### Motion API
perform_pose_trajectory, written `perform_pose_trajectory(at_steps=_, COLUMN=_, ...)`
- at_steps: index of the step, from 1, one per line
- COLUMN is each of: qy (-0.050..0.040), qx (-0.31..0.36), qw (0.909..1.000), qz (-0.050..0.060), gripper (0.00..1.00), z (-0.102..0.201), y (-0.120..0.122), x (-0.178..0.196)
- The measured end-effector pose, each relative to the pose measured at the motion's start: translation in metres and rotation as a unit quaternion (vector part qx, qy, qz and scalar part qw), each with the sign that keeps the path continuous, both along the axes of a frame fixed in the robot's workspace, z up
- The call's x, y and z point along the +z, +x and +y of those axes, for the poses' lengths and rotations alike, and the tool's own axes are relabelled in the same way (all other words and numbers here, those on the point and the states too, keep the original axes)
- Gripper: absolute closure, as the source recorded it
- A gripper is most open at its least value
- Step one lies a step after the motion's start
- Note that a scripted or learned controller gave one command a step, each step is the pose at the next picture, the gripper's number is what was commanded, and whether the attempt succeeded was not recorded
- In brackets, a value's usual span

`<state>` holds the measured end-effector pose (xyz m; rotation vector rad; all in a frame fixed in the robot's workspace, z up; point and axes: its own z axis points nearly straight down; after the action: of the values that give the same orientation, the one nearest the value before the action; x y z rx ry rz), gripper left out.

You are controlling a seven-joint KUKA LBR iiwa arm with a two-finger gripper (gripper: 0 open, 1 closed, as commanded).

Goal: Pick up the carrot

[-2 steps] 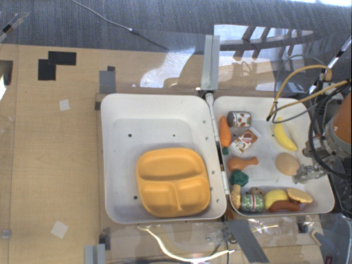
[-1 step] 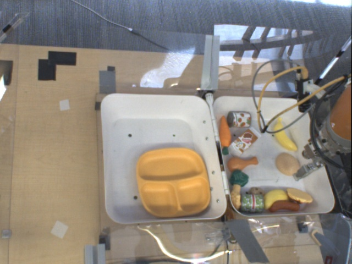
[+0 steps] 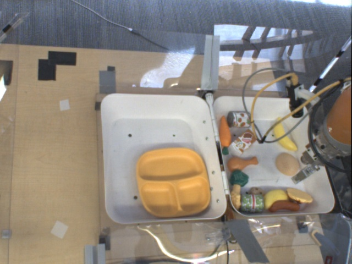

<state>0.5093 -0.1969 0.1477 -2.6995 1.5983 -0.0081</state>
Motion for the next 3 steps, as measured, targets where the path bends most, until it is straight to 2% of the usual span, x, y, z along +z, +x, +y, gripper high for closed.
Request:
perform_pose_trajectory(at_steps=1, qy=0.0002, qx=-0.083, qw=0.9965, qz=-0.003, gripper=1.00, z=0.046, y=0.011, x=0.075)
perform_pose_trajectory(at_steps=2, qy=-0.0020, qx=0.072, qw=0.9974, qz=0.000, gripper=1.00, z=0.062, y=0.008, x=-0.058)
perform_pose_trajectory(at_steps=3, qy=-0.0020, qx=0.208, qw=0.9782, qz=-0.001, gripper=1.00, z=0.033, y=-0.004, x=0.023)
